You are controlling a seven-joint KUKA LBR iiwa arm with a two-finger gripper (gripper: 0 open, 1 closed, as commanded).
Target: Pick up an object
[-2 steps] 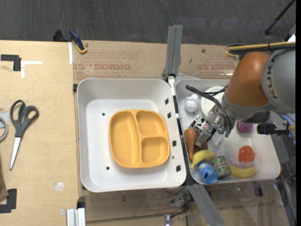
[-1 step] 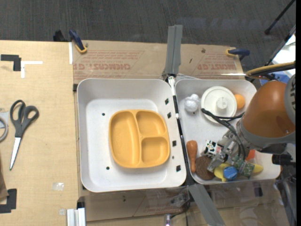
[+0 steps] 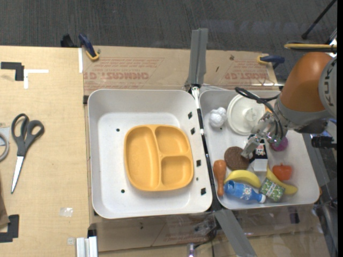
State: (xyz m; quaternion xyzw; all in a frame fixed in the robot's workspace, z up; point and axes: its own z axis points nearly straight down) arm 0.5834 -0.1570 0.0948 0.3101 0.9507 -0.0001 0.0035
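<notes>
Low over the right bin [image 3: 309, 159] hangs my pincer [image 3: 256, 145], and I cannot tell how it is set, because the wrist and its own dark bulk blur together from this camera above the tabletop. It sits just above a brown disc [image 3: 235, 157] and beside a white plate [image 3: 244, 114]. Clutter is the danger: a banana [image 3: 244, 176], a blue bottle [image 3: 244, 191], a red tomato [image 3: 282, 171] and a green carton [image 3: 272, 190] crowd together, so I may nudge 1 and grab nothing. In the left bin [image 3: 102, 143], well apart, lies a yellow tray [image 3: 159, 157] with 3 compartments. The disc looks flat, round, dull, nearest to me.
</notes>
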